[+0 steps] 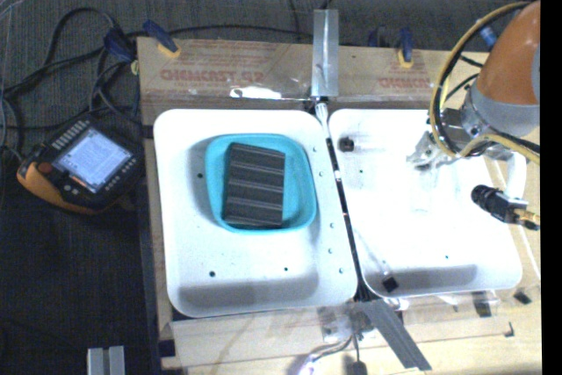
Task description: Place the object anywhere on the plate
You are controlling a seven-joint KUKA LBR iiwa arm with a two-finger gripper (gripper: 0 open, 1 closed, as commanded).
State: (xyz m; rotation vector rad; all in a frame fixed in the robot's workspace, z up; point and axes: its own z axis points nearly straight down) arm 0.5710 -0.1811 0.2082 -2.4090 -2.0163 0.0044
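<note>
Left bin (176, 277): I see open floor around the blue plate (303, 189).
Right bin (439, 259): floor bare; my arm (509, 75) overhangs its far right corner.

The bins (255, 285) are smooth, glossy white plastic. The plate (301, 180) is glossy blue plastic. The block (255, 184) is matt, dark, ribbed.
</note>
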